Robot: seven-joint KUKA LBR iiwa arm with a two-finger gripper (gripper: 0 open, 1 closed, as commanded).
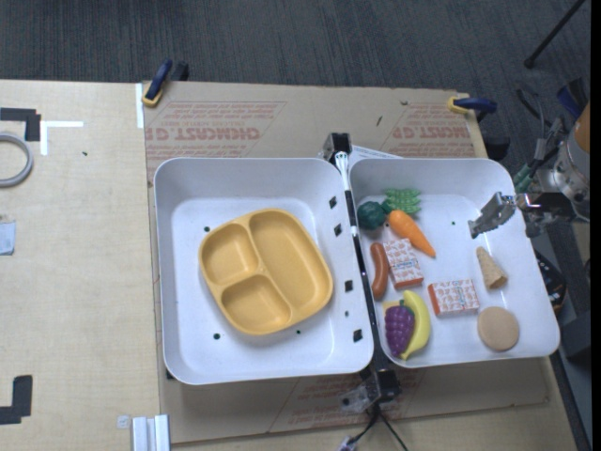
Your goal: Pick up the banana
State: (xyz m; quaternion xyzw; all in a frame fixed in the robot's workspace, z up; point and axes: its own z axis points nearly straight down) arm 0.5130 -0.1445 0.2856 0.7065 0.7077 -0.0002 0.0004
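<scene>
The claw [492, 216] hangs over the right bin [451, 181], near its right wall; its fingers look slightly parted with nothing between them. The banana [420, 324] lies well apart from the claw, down-left of it near the bin's front edge, touching the grapes [398, 326]. A cone [490, 268] sits just below the claw, a carrot [410, 231] to its left.

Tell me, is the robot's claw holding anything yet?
No, nothing is held. The gripper hangs over the right bin, and the banana lies untouched beside the purple grapes.
</scene>
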